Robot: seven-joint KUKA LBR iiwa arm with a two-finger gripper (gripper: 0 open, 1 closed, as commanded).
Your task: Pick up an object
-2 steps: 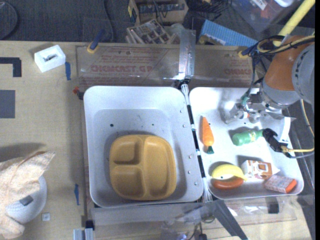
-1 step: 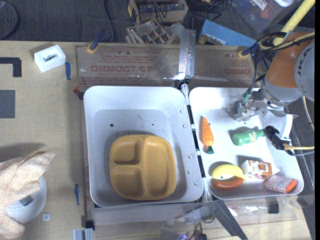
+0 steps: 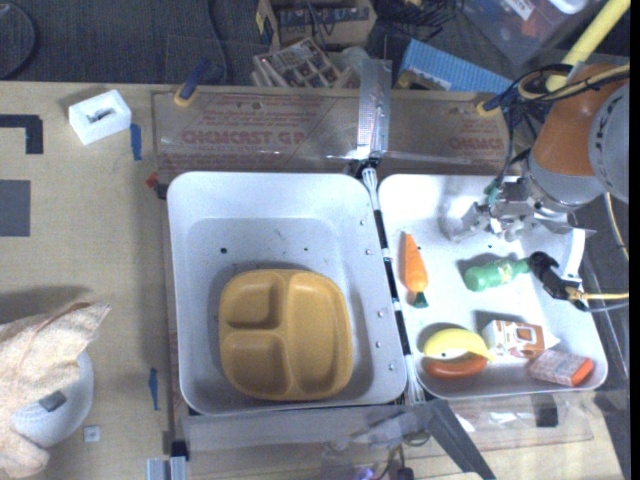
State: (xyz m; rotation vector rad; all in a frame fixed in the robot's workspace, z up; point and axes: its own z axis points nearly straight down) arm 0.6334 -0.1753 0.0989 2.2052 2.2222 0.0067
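The right bin (image 3: 430,196) holds an orange carrot (image 3: 413,265) near its left wall and a green bottle (image 3: 492,273) lying on its side in the middle. A yellow banana (image 3: 455,342) rests against a red sausage (image 3: 455,365) at the front. Beside them are a small white and orange carton (image 3: 515,338) and an orange-pink block (image 3: 565,368). My gripper (image 3: 490,218) hangs over the back of the right bin, just behind the green bottle. Nothing shows in its grasp.
A yellow compartment plate (image 3: 285,330) lies in the left bin (image 3: 200,208). A clear plastic wall (image 3: 270,133) stands behind both bins. A white box (image 3: 99,115) and a cloth-covered bowl (image 3: 45,373) sit on the bench to the left.
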